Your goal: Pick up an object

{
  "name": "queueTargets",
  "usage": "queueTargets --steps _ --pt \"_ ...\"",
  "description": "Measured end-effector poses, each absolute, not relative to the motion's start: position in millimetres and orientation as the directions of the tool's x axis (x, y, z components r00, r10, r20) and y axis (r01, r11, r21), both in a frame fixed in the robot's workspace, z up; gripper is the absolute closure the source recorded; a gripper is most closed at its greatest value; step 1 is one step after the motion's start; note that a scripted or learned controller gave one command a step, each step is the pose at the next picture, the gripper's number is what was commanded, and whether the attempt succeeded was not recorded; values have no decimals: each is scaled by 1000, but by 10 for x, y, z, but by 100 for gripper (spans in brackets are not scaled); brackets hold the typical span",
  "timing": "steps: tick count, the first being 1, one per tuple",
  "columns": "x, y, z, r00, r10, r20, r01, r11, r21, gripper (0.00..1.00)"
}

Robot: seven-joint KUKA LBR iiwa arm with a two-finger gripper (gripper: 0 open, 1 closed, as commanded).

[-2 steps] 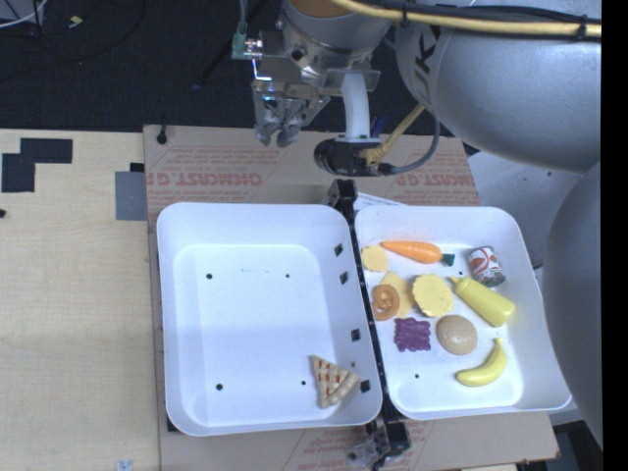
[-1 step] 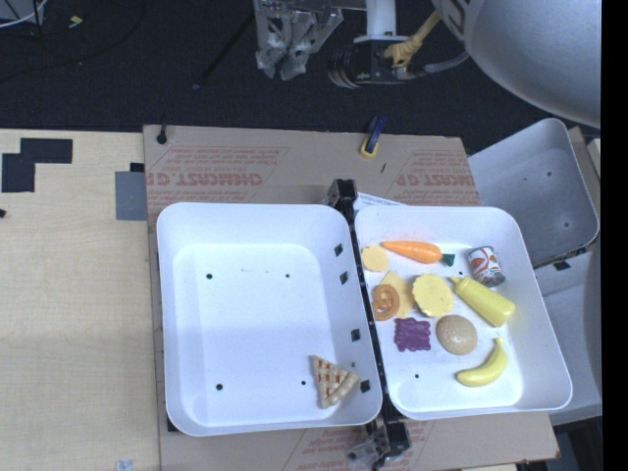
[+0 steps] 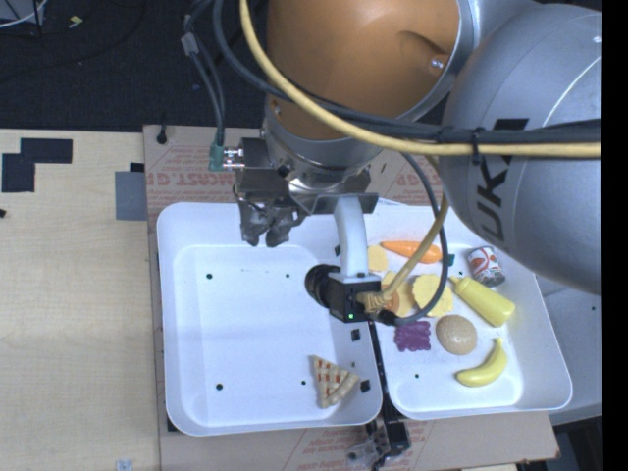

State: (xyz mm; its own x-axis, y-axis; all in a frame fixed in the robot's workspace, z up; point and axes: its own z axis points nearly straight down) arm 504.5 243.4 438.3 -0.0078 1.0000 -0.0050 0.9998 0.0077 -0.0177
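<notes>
Hovering over the far edge of the left shallow white bin [image 3: 186,361], our dark two-finger gripper [image 3: 268,226] is carrying nothing — fingers looking close together. We are still needing a grasp; the tan waffle-patterned toy wedge [image 3: 332,380] is lying near that bin's front right corner.

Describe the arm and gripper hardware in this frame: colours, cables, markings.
The arm is glossy grey with a broad orange band above the wrist and dark lettering on its right-hand segment. A yellow cable and black cables loop around it. The gripper is dark grey metal, with a small green connector nearby.
</notes>
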Motion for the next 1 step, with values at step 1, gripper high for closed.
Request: queueTargets --steps 1 --pt "5639 2439 5431 0 1000 2 1000 0 8 100"
